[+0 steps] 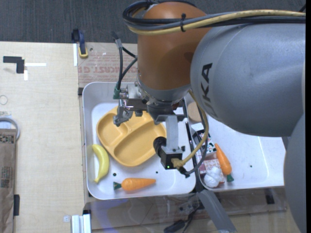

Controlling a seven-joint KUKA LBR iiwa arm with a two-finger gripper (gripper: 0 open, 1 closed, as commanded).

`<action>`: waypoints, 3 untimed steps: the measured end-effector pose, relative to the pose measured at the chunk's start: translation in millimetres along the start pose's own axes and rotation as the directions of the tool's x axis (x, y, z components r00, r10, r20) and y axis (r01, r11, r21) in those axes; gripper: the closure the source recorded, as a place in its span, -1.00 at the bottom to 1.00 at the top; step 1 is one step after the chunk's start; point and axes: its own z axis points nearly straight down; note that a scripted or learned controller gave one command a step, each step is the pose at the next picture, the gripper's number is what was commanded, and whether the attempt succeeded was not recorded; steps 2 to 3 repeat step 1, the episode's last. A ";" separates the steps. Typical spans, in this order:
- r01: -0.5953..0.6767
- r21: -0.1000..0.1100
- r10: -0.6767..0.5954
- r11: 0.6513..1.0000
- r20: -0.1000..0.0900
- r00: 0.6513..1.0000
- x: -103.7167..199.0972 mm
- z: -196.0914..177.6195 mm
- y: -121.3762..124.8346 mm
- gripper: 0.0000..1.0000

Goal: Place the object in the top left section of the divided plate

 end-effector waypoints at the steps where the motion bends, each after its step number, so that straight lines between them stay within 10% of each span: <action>1: 0.002 -0.001 -0.002 1.000 -0.001 1.000 -32.4 -123.4 95.7 -1.00; 3: 0.002 -0.001 -0.002 1.000 -0.001 1.000 -32.4 -123.4 95.7 -1.00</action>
